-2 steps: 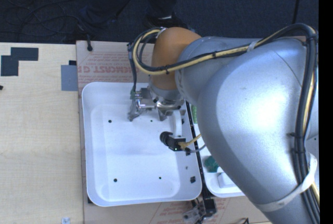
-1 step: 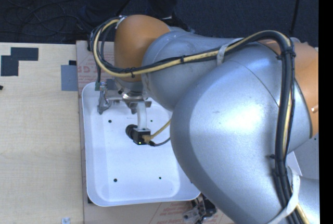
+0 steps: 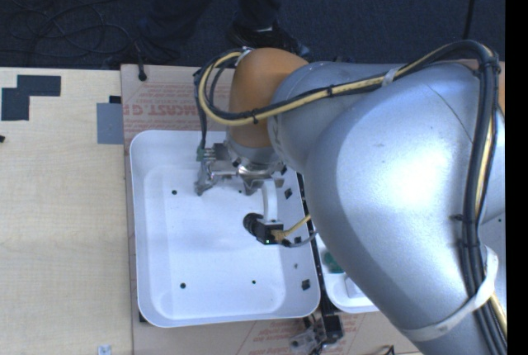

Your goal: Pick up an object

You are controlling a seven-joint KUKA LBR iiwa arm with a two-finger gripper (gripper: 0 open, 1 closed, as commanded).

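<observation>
From the overhead camera, the big grey arm (image 3: 396, 180) leans in from the right and blocks most of the right bin (image 3: 351, 295). Its gripper (image 3: 227, 176) hangs low at the far edge of the left bin (image 3: 165, 262), close to the wall. I cannot tell how the jaws stand; the wrist hides them. I see no loose object on the white floor. A greenish scrap (image 3: 332, 264) peeks out in the right bin, under the arm. My worry: it closes on nothing, or scrapes the bin wall.
</observation>
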